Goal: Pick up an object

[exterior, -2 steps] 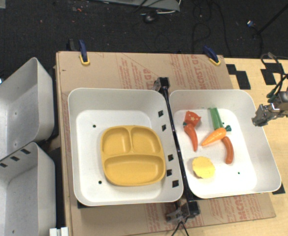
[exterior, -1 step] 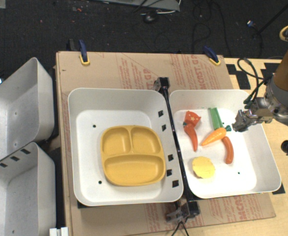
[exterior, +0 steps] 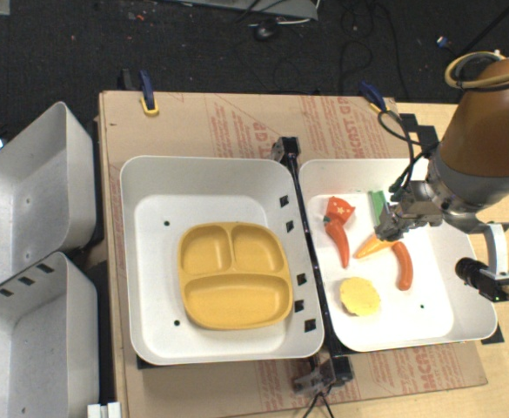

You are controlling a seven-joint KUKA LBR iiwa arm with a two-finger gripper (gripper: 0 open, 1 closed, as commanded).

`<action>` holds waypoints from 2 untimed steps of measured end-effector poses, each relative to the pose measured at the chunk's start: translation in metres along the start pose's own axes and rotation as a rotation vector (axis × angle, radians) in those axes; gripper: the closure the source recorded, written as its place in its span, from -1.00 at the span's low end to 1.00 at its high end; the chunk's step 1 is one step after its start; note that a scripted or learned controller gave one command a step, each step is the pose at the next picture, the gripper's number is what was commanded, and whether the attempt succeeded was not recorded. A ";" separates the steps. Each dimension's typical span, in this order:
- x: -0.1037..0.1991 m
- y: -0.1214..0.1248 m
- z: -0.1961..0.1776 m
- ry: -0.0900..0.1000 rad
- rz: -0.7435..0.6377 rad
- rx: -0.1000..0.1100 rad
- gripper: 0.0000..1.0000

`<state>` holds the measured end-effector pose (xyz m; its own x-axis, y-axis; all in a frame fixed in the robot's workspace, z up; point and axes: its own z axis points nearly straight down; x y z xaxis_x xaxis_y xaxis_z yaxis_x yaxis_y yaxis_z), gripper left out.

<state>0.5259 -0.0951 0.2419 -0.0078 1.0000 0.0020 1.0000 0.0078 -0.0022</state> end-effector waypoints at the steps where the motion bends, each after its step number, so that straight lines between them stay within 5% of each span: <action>1: 0.046 -0.005 -0.004 0.000 0.000 -0.001 1.00; 2: 0.099 -0.002 -0.007 -0.002 0.000 -0.003 1.00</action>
<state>0.5232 0.0040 0.2496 -0.0077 1.0000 0.0004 1.0000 0.0077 0.0006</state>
